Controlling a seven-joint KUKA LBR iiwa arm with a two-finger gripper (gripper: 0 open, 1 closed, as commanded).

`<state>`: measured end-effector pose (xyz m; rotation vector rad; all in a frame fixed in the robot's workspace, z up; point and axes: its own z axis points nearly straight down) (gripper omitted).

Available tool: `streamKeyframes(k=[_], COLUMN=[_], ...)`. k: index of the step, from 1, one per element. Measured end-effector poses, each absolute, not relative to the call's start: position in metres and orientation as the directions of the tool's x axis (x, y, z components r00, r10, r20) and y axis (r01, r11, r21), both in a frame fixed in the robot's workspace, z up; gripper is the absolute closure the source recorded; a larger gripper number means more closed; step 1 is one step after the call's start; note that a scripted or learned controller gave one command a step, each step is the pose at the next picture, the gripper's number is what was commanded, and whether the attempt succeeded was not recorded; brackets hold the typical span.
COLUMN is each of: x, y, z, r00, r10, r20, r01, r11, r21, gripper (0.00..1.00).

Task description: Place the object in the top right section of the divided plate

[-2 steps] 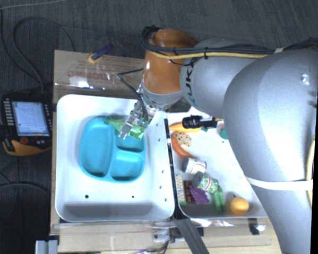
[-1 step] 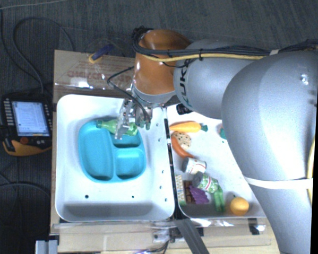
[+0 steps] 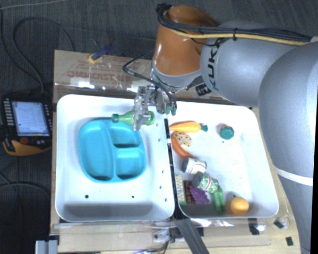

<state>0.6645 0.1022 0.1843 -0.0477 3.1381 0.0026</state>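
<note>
A blue divided plate (image 3: 96, 152) lies in the left bin (image 3: 65, 193), with one large section on the left and two smaller ones on the right. Its top right section (image 3: 127, 138) has nothing in it. My gripper (image 3: 142, 116) hangs over the plate's far rim, just above that section. Between its fingers sits a small green object (image 3: 126, 117), with its pale green end sticking out to the left. The gripper is shut on it. The fingers hide the object's right part.
The right bin (image 3: 253, 155) holds an orange carrot-like toy (image 3: 186, 127), a teal and red item (image 3: 226, 132), a cookie (image 3: 180, 139), a small can (image 3: 194, 165), a green bottle (image 3: 211, 186), purple grapes (image 3: 198, 195) and an orange (image 3: 240, 205). A pendant (image 3: 23, 122) lies left of the bench.
</note>
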Motion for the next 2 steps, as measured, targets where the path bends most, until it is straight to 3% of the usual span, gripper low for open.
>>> streamKeyframes(k=[1,2], x=[0.664,0.636], y=[0.103,0.043], z=[0.184,0.198], r00=[-1.0,-0.934], r10=[-0.031,-0.356], r20=[-0.003,-0.003], r01=[-0.031,-0.356], r11=[1.0,0.934], r21=[0.003,0.0], gripper=[0.0,0.0])
